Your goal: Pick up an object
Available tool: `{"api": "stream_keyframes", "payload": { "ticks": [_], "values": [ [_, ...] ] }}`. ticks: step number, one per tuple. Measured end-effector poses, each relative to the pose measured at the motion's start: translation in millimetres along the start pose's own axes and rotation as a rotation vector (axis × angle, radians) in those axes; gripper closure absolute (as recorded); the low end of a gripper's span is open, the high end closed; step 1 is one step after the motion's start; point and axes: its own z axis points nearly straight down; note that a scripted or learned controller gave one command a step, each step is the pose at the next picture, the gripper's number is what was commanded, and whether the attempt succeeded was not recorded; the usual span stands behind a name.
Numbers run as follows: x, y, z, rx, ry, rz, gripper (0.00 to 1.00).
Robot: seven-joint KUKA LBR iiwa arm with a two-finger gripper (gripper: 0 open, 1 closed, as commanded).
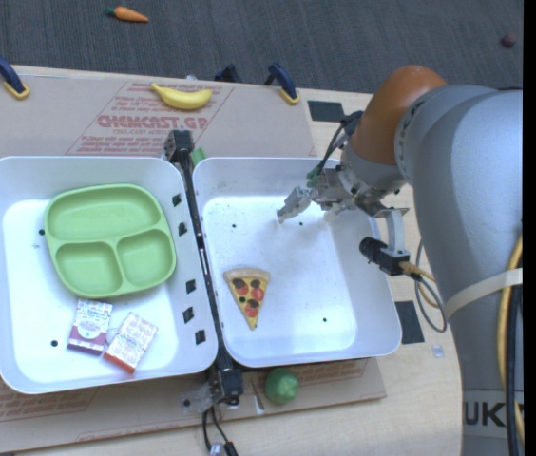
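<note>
The grey arm [458, 207] with its orange band fills the space to the right of the right bin [363, 326], bending over that bin's upper right corner. Left of the right bin, touching along the shared divider, sits the left bin [7, 350], which holds a green divided plate [109, 237] and, below it, two small snack packets [113, 332]. Inside the right bin, low and toward its left side, lies a toy pizza slice [248, 294] — the only thing there to grasp. The gripper [292, 207] hangs over the right bin's upper middle, well apart from the slice; whether the claw is apart or together I cannot tell, and nothing shows between its tips. Beyond the right bin's top edge a banana [183, 94] rests on the cardboard; below its bottom edge sits a green ball [282, 385]. The likely trouble: the slice is flat and thin — a descent slightly off-centre would probably close on bare floor or nudge it away.
</note>
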Motion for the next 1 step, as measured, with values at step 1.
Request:
{"api": "stream_keyframes", "payload": {
  "ticks": [1],
  "values": [
    [0.4,0.6,-10.7,0.000,0.000,-0.004,1.00]
  ]
}}
